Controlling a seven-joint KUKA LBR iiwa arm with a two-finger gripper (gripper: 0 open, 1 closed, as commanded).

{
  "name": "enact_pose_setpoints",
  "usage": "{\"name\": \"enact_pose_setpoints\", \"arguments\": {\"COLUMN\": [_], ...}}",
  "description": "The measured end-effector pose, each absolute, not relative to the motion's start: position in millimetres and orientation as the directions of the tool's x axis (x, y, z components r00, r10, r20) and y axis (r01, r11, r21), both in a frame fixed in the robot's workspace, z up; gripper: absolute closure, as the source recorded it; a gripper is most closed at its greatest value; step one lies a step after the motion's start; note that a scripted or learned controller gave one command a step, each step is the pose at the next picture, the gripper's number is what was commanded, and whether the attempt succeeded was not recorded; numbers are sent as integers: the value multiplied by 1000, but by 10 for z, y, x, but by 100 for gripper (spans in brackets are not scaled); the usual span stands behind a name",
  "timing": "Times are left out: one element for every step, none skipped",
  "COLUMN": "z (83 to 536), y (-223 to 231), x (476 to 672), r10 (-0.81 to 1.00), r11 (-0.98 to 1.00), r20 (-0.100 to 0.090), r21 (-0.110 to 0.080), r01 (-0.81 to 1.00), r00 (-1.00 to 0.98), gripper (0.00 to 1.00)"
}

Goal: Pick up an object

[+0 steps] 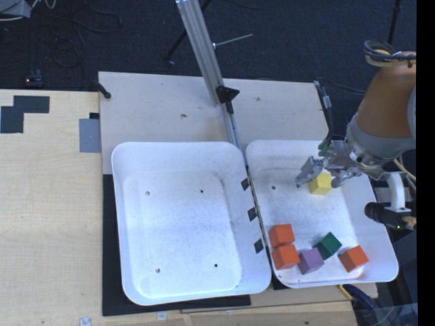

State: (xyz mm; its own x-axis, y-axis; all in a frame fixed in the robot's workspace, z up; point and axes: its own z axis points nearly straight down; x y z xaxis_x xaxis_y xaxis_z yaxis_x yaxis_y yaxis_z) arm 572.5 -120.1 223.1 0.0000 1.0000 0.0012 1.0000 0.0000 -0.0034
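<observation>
A small yellow block lies in the upper part of the right bin. My gripper hangs right over it, fingers spread wider than the block, one grey finger to its left and the other to its right. The block sits low between them and neither finger visibly touches it. Near the front of the same bin lie two orange blocks, a purple block, a green block and a third orange block.
The left bin adjoins the right one along a divider with black clips. A slanted aluminium rail rises behind the bins. The arm's orange band and a black fitting overhang the right bin's edge.
</observation>
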Motion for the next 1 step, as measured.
{"name": "enact_pose_setpoints", "arguments": {"z": [2232], "y": [-1211], "x": [5724], "r10": [1000], "r11": [-3], "r20": [1], "r21": [-3], "r01": [1000], "r00": [3], "gripper": [0]}}
